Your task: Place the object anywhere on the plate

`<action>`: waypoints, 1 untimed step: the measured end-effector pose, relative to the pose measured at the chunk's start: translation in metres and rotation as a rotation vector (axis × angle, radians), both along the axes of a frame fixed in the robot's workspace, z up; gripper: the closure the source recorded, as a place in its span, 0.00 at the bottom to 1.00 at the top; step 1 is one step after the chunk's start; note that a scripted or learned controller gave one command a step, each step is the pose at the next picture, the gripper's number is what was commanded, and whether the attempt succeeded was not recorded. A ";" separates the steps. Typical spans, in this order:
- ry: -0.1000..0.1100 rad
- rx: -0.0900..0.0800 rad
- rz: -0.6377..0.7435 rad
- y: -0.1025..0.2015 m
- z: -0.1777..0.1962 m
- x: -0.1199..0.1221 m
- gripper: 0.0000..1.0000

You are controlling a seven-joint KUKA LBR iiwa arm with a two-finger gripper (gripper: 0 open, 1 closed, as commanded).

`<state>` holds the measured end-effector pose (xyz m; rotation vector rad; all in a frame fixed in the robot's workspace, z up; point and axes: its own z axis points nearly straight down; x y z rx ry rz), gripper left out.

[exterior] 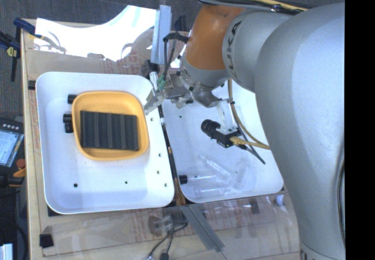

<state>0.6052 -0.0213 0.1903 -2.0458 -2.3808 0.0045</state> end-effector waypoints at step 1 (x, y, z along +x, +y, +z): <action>0.000 0.000 0.001 0.000 0.000 0.000 0.00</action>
